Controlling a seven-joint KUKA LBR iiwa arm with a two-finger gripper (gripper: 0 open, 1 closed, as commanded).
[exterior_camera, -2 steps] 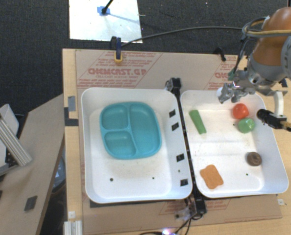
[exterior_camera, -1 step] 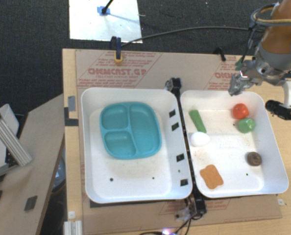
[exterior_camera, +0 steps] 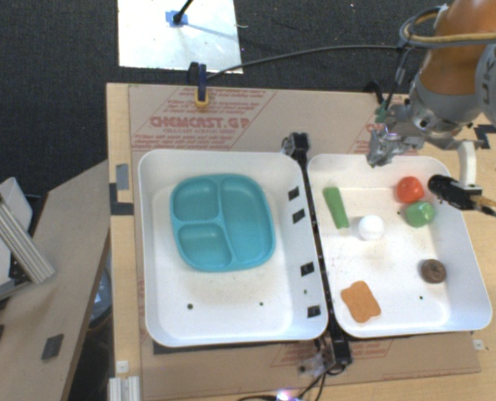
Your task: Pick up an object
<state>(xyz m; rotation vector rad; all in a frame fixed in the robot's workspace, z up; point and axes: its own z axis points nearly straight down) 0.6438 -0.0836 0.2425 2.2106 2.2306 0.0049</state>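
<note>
Jaws (exterior_camera: pixel 384 153) above right bin (exterior_camera: pixel 473 307) far edge, state unclear, holding nothing visible

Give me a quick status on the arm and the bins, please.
Gripper over right bin's far edge, nothing seen between fingers. Green block, white ball, red ball all lying in bin. Nothing blocking them.

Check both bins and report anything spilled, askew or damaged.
Nothing stands out. The blue tray lies flat in the left bin, slightly turned. The right bin holds scattered small items, none spilled. The gripper hovers over its far edge.
</note>
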